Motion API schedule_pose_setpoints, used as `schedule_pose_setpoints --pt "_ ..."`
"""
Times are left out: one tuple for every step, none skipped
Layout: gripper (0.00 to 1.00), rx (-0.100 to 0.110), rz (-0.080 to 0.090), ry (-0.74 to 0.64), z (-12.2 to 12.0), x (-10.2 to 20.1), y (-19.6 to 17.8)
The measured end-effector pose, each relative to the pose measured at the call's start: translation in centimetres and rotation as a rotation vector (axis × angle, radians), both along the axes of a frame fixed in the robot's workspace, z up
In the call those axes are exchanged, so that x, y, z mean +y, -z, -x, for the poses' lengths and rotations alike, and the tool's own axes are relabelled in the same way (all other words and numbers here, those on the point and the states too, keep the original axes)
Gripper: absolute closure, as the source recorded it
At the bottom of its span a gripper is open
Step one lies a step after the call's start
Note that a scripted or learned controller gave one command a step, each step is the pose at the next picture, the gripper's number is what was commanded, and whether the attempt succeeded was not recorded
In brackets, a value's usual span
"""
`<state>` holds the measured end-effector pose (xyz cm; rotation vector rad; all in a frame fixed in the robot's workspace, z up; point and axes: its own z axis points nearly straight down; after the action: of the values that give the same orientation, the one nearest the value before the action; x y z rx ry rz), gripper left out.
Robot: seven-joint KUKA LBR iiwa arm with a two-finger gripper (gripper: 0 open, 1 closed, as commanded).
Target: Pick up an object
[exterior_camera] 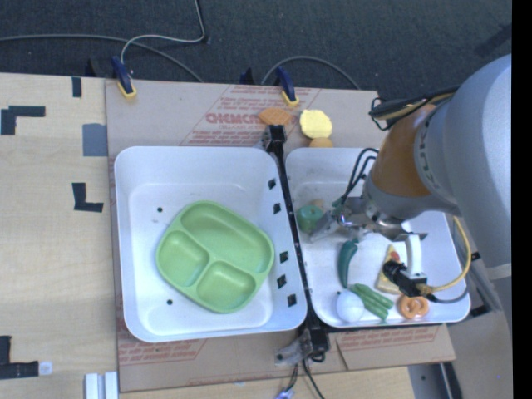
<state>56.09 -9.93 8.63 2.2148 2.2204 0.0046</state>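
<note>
Right now the gripper sits low in the right bin, near its left wall, and just to its left lies a small teal object, almost touching the tip. How the tool stands, wide or narrow, I cannot tell (the wrist covers it from above), and nothing is visibly held.

The nearest candidate is that teal object, to the left of the tool. Next is a dark green pepper, just nearer than the gripper, with its long axis running near to far, slightly tilted. So I judge a grasp on the pepper should close across it, left to right.

Further near, at the bin's front edge, lie a white egg, a green pod, an orange ring and a yellow block, all close together, which leaves little room there. The bin floor is smooth and white. The left bin holds a green tray, well apart from the arm.
</note>
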Motion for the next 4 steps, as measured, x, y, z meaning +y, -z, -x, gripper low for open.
schedule_pose_setpoints --pt "0.0 0.002 0.001 0.003 6.3 -1.8 0.0" --pt "0.0 0.0 0.001 0.0 -5.0 -2.2 -9.7" --pt "0.0 -0.009 0.006 0.005 -2.3 -0.9 -2.7" --pt "0.0 0.004 0.0 0.003 3.7 -1.7 0.0"
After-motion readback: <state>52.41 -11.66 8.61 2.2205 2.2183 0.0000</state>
